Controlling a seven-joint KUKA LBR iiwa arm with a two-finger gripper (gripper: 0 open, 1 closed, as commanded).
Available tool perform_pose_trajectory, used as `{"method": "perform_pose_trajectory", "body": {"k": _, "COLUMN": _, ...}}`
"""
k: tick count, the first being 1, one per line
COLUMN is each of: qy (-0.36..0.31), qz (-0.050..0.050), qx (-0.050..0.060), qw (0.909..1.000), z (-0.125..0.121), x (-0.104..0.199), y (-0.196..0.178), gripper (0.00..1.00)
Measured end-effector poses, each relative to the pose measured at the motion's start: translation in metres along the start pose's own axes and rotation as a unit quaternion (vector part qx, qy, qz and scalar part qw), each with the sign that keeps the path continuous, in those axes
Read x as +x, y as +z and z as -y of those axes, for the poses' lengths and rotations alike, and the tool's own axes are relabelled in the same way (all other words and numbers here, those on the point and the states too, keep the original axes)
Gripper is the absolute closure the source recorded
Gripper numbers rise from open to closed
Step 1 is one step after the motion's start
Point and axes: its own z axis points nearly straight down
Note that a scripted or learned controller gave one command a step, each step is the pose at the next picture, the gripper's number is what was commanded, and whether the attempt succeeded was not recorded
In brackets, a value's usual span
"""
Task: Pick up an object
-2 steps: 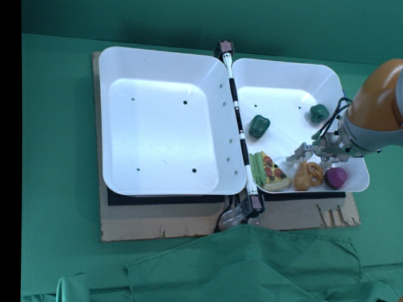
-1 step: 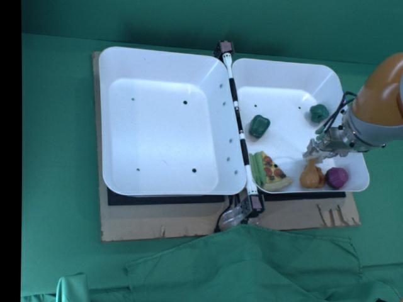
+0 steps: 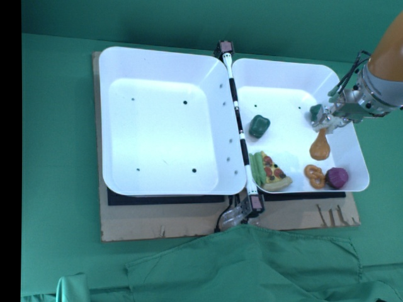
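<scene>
— Green cloth [image 3: 252,263] lies bunched at the near edge, in front of the cardboard sheet [image 3: 157,222] under the bins. What sits in the right bin [image 3: 277,74]?

— Taking that bin's near wall as the mark: a pizza slice toy [image 3: 272,172] lies against it by the near-left corner, with a green pod-like piece [image 3: 257,167] touching its left side. By the near-right corner are an orange pretzel [image 3: 314,176] and a purple piece [image 3: 337,177], just beside each other.

— And farther from that wall?

— An orange pear-shaped toy [image 3: 320,147] stands mid-right, its narrow neck pointing up toward the gripper [image 3: 324,119]. A dark green pepper [image 3: 259,126] lies toward the bin's left wall, well apart from the pear.

— Does the gripper hold anything?

— It hangs over the bin's right side, just above the pear's neck. Whether its fingers are apart or together, I cannot tell, and nothing visibly sits between them.

— The left bin [image 3: 164,118]?

— It sits alongside, past the black-and-white divider [image 3: 236,115].
</scene>
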Motion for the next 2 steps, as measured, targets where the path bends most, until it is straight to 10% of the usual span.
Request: {"method": "perform_pose_trajectory", "body": {"k": 2, "qy": 0.002, "qz": -0.001, "qx": 0.004, "qw": 1.0000, "z": -0.005, "x": -0.003, "y": -0.084, "gripper": 1.00}}
